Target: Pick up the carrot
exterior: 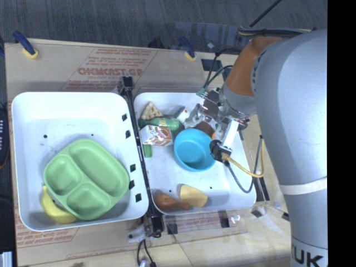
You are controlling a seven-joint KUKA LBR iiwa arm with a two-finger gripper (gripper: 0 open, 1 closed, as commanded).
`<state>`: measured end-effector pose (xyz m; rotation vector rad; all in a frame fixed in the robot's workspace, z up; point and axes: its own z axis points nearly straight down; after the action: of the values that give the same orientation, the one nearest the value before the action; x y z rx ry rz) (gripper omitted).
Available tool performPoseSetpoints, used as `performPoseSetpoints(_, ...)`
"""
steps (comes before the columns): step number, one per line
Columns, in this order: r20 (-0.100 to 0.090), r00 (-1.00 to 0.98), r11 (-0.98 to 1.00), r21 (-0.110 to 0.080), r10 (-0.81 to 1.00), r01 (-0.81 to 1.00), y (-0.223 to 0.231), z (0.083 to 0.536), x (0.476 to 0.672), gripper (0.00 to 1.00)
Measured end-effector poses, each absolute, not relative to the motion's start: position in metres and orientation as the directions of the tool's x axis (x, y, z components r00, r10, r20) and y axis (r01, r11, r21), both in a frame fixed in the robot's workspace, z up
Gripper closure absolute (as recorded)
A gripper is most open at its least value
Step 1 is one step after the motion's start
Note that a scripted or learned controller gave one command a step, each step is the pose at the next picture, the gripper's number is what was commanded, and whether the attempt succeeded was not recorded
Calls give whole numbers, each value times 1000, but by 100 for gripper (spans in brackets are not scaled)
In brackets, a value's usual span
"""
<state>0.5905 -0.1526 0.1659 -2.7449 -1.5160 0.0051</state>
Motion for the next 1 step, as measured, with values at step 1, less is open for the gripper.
performPoseSetpoints(1,-2,271,-271,-11,963,963,-190,157,551,0)
